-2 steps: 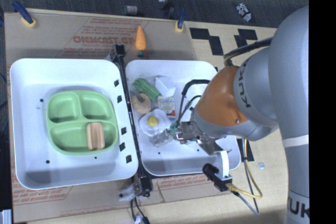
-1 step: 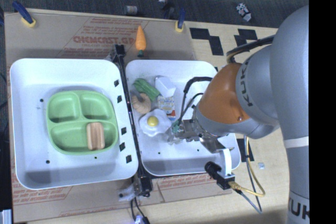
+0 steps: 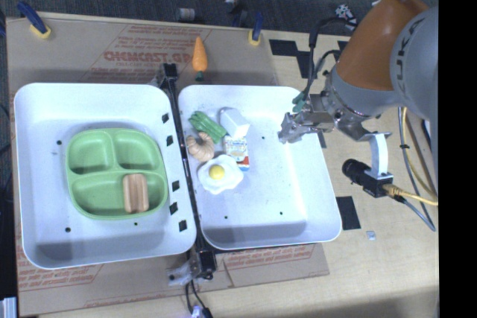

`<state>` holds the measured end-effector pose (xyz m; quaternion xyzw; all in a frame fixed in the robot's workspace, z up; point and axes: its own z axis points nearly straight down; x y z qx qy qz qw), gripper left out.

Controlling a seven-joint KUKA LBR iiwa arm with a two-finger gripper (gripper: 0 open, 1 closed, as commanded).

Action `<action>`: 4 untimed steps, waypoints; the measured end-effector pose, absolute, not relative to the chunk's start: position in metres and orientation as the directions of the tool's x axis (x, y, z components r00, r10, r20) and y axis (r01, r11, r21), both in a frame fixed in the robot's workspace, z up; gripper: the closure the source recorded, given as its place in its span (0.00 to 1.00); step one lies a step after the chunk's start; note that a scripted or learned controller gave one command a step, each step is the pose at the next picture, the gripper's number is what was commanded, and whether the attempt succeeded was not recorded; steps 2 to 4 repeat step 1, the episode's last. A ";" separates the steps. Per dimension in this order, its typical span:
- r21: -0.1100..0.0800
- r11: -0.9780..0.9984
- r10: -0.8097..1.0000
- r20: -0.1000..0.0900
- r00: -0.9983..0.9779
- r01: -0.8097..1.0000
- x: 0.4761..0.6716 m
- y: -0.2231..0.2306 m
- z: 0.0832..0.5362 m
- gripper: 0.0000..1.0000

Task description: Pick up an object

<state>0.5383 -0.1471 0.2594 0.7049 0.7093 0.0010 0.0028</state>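
In the right bin [image 3: 298, 197] several toy foods lie bunched at its left side: a fried egg [image 3: 218, 174], a small milk carton [image 3: 235, 132], a green vegetable [image 3: 207, 125] and a tan pastry piece [image 3: 199, 147]. My gripper [image 3: 292, 128] hangs over the right bin's right part, well to the right of those foods and apart from them. Nothing shows between its fingers. The left bin holds a green divided plate [image 3: 97, 156] with a brown sausage [image 3: 135, 192] in its lower right compartment.
An orange toy carrot [image 3: 199, 54] lies on the cardboard behind the bins. Blue clamps [image 3: 33, 18] sit at the cardboard's far edge. A black clip [image 3: 169, 71] joins the bins at the back. Cables and a black part [image 3: 365, 176] hang right of the right bin.
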 end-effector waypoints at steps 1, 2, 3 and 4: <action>-0.003 0.006 1.000 0.000 -0.006 1.000 0.652 -0.164 0.193 1.00; -0.003 0.006 1.000 0.000 -0.006 1.000 0.652 -0.164 0.193 1.00; -0.003 0.006 1.000 0.000 -0.006 1.000 0.652 -0.164 0.193 1.00; -0.003 0.006 1.000 0.000 -0.006 1.000 0.652 -0.164 0.193 1.00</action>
